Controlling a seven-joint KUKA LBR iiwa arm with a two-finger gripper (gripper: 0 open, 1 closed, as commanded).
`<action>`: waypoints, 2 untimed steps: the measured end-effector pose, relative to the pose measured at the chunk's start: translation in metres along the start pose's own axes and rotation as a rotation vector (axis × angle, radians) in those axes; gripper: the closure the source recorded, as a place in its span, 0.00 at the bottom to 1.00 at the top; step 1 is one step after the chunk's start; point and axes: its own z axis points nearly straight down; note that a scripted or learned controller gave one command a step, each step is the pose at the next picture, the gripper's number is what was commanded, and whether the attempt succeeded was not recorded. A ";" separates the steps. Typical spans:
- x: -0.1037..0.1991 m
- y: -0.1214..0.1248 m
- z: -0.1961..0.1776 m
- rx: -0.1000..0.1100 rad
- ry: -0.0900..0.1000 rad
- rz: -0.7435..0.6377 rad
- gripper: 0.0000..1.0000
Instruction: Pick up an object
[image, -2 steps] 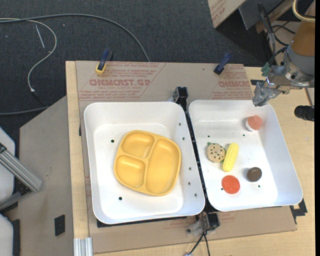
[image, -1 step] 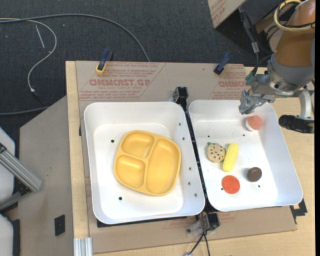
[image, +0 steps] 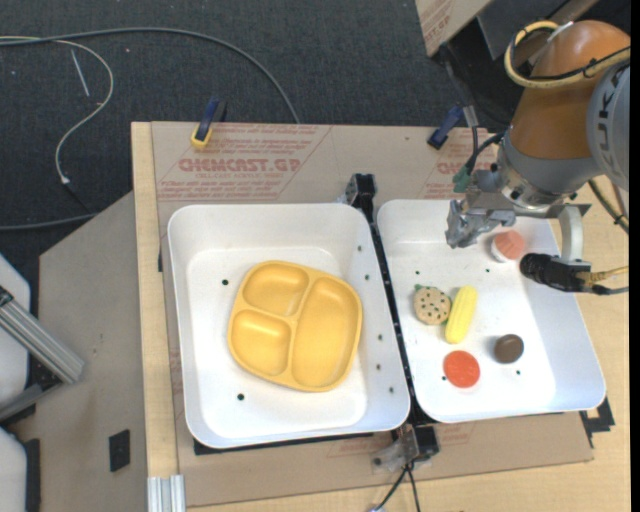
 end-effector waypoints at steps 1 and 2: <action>0.044 -0.024 0.010 0.001 0.000 0.000 1.00; 0.087 -0.037 0.009 0.000 0.000 -0.001 1.00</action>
